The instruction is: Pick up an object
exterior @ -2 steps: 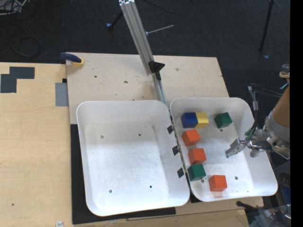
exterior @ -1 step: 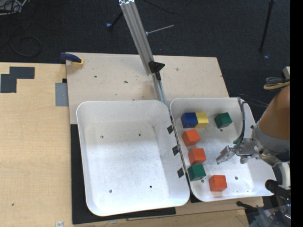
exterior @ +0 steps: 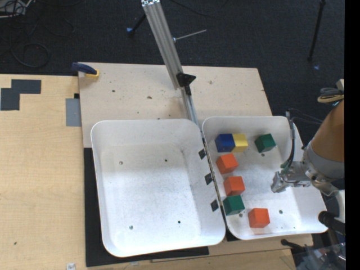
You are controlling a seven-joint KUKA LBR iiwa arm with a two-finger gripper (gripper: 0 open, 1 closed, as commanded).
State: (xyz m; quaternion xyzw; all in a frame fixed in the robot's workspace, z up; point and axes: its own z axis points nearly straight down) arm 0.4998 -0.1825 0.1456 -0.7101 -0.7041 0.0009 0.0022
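Observation:
The right bin (exterior: 247,125) holds several small blocks. A blue block (exterior: 224,142) and a yellow block (exterior: 239,142) touch near the back, with a green block (exterior: 264,143) to their right. Orange blocks lie at the bin's left side (exterior: 227,163) and below it (exterior: 234,184). Another green block (exterior: 233,205) sits by the divider, and an orange block (exterior: 259,217) near the front. My gripper (exterior: 279,185) hangs low over the bin's right part, on bare floor, right of the middle orange block. Nothing shows between its fingers.
The left bin (exterior: 112,134) lies beside the right one, joined by black clips (exterior: 208,178). A slanted aluminium bar (exterior: 167,44) rises behind the bins. A blue and yellow clamp (exterior: 85,69) sits at the bench's back left.

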